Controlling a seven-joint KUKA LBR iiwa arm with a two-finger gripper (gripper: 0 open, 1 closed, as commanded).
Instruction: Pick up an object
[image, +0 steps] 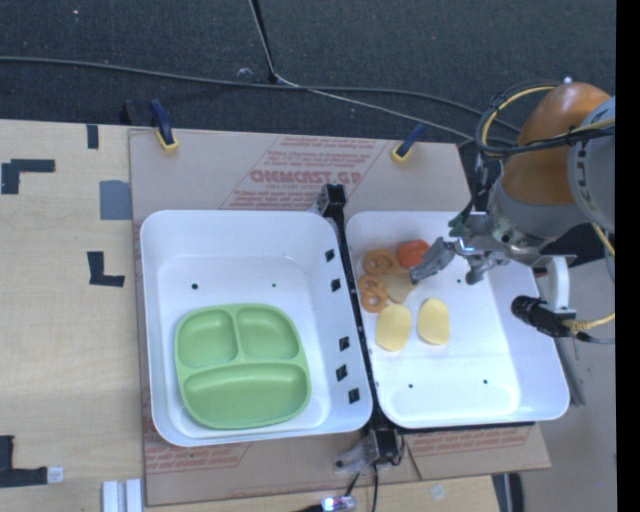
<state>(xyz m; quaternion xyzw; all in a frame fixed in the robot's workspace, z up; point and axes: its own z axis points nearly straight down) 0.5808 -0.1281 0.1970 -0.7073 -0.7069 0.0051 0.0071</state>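
The 2 white bins (250, 232) look like smooth moulded plastic with a soft sheen. The green divided plate (242, 364) in the left bin is matt plastic, evenly coloured. In the right bin, the 2 pale yellow slices (412, 324) have a dull, waxy plastic look; the orange rings (376, 279) and the red piece (412, 252) look slightly glossier. The bench (60, 340) has a flat, matt wood-like surface, and the printed board (300, 175) under the bins looks like brown cardboard. The arm's orange band (560, 115) is glossy, and the grey wrist (530, 215) has a metallic finish.
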